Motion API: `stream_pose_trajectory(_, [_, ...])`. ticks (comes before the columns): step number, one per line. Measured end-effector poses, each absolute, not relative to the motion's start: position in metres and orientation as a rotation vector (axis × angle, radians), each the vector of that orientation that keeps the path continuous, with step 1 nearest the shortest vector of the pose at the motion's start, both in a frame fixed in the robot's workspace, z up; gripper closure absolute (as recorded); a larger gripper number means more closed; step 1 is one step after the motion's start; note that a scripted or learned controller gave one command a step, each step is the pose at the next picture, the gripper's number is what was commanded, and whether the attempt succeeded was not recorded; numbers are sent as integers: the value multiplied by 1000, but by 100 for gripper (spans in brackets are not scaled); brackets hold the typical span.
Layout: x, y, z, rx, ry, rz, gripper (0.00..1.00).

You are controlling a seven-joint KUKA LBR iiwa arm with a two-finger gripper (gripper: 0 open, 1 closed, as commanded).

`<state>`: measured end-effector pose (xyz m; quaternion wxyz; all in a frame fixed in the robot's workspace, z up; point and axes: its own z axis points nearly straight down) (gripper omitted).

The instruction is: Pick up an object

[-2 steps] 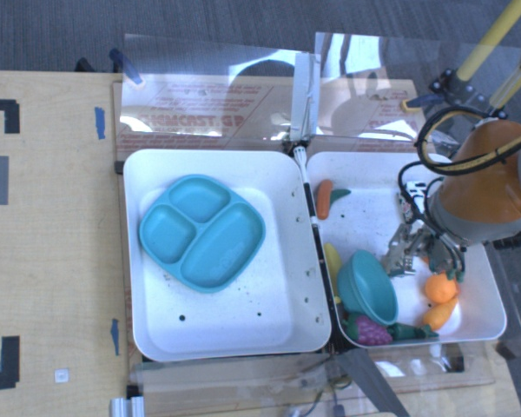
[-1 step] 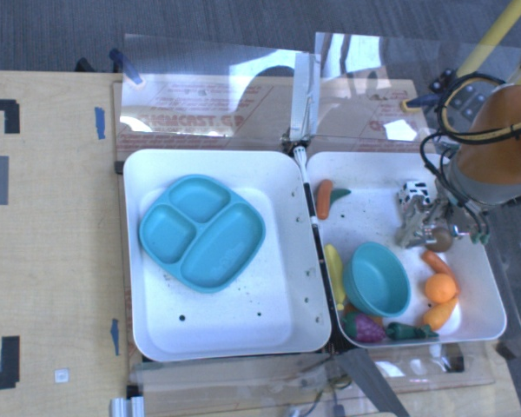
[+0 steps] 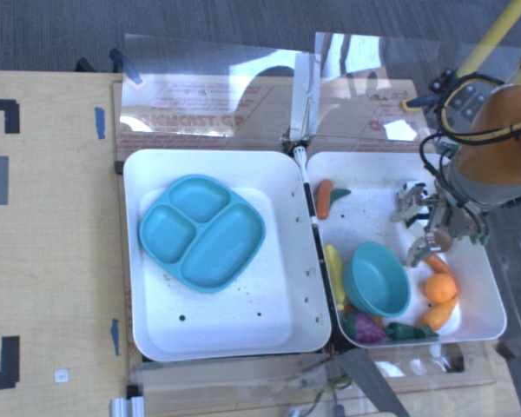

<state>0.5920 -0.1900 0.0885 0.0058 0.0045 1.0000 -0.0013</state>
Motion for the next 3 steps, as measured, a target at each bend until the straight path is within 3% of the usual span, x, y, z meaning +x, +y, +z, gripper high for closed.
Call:
stream_pose_trajectory(1, [603,-173,89,184,3123,-2,0])
stream_pose_trajectory(2, [524,-185,89,344,3115,-2,0])
stream_pose_trajectory(3, [528,-185,103,340,3100,-6,100])
